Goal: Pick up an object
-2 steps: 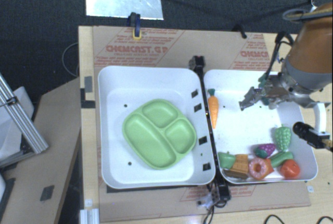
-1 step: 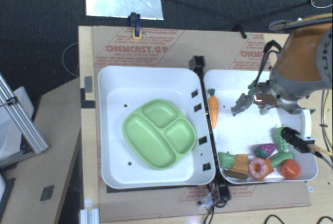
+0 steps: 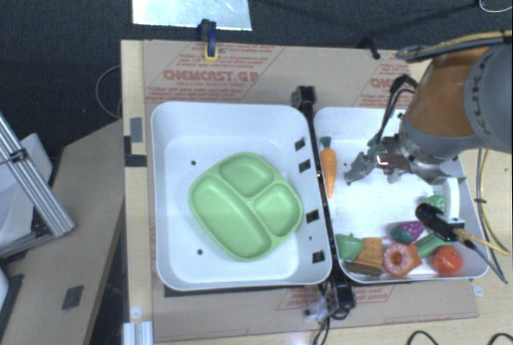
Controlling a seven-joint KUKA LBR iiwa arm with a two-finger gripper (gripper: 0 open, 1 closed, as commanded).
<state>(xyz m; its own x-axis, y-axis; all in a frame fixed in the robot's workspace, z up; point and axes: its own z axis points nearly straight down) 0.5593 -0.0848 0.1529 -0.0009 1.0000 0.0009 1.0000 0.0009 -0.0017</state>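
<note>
**Camera view: arm over the right bin, toys below it**

The camera view shows the grey two-finger gripper [image 3: 358, 168] hanging above the shallow white right-hand bin [image 3: 346, 123]; I cannot tell its state. An orange plastic toy carrot [image 3: 327, 164] lies near it, by the bin's left wall. A pink-iced toy doughnut [image 3: 397, 258] and a red toy tomato [image 3: 447, 259] sit along the bin's near edge. A pale green three-compartment plastic plate [image 3: 245, 205] rests in the shallow white left-hand bin [image 3: 180, 127].

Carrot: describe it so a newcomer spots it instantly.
Find the right white bin. Along its left wall lies the carrot, lengthwise against the divider, away from the toy food pile at the bin's near edge. It's the one slim orange piece with a green top.
</note>
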